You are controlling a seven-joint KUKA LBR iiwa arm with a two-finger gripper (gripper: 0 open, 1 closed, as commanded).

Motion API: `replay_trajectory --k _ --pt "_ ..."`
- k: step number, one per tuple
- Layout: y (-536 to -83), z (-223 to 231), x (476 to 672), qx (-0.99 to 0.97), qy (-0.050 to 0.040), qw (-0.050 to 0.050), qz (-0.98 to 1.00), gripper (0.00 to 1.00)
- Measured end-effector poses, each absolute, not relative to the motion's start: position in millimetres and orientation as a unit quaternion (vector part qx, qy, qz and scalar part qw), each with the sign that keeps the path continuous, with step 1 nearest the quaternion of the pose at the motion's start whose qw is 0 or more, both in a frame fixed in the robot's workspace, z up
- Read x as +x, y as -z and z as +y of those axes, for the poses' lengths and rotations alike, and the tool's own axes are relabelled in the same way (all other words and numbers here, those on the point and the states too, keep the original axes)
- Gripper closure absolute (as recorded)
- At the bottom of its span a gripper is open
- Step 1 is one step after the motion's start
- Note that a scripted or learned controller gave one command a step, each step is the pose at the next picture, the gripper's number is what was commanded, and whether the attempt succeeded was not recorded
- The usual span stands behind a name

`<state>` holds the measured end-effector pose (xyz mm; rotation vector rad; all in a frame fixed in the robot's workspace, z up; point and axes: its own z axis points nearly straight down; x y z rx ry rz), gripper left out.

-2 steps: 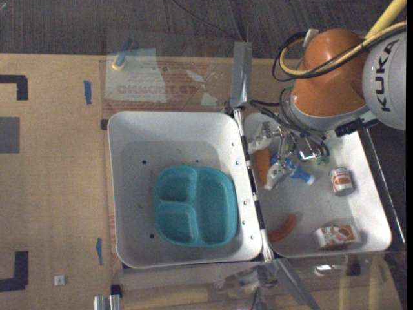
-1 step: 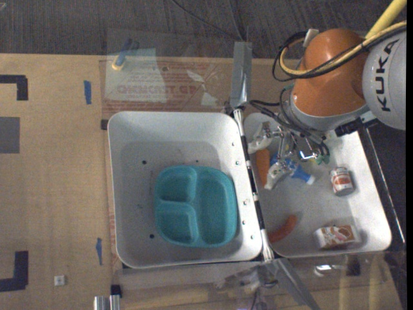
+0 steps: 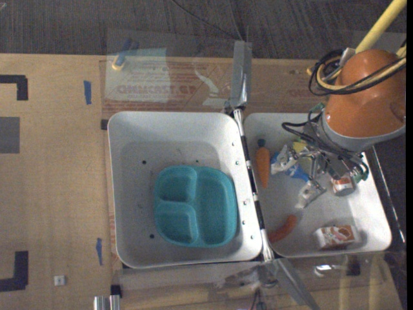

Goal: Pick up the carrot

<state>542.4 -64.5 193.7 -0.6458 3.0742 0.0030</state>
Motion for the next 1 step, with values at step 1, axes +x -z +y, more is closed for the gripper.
replay_trajectory --k 1 --pt "-203.1 -64.2 543.6 -0.204 -0.0017 0.002 0.979 1.00"
